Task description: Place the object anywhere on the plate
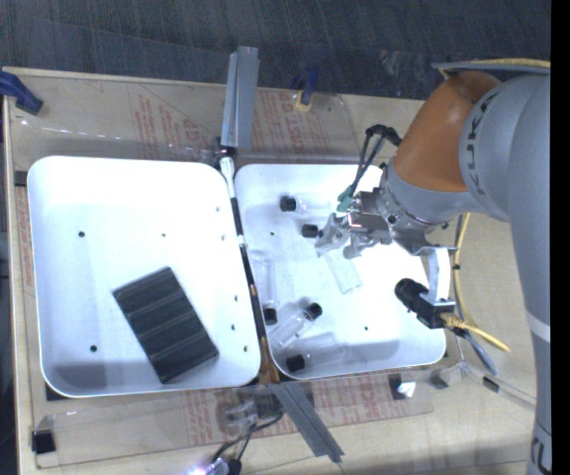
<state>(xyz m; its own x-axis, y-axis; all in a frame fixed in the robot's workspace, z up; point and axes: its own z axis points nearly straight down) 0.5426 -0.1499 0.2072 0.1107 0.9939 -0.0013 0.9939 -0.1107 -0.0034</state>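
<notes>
The plate [164, 323] is a dark ribbed rectangle lying tilted in the lower middle of the left bin [57, 196]. Several small clear bottles with black caps lie in the right bin [404, 349]: one [287, 204] near the back, one [310, 231] just left of the gripper, and a pair [305, 315] near the front. My gripper [344, 237] hangs over the middle of the right bin. A faint clear object [345, 276] lies directly below it, and I cannot tell whether they touch.
The bins meet at a raised divider rim [243, 255]. Another capped bottle [297, 361] rests at the right bin's front edge. The grey arm with its orange band [443, 151] covers the bin's right side, with a black part [419, 303] and cables beside it.
</notes>
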